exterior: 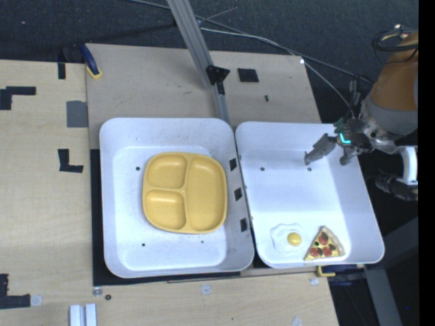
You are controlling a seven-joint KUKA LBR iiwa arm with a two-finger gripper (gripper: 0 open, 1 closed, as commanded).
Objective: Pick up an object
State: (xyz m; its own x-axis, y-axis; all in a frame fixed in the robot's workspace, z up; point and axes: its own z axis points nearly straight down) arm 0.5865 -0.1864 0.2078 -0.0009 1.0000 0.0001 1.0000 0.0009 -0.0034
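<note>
Open end effector (332,152) above right bin's (285,182) bare far edge.

No legible text, label, brand, number or sign anywhere. Black tape marks on bench (41,182) at left edge: plain shapes, no lettering. Bins, tray, toy food: unmarked surfaces.

On the bench (41,182) two bins sit side by side. The left bin (115,182) holds a divided plate (185,192) near its middle. In the right bin's (299,189) front, a toy fried egg (288,237) lies just left of a toy pizza slice (325,244). The end effector (331,149) hangs over that bin's back right part.
</note>
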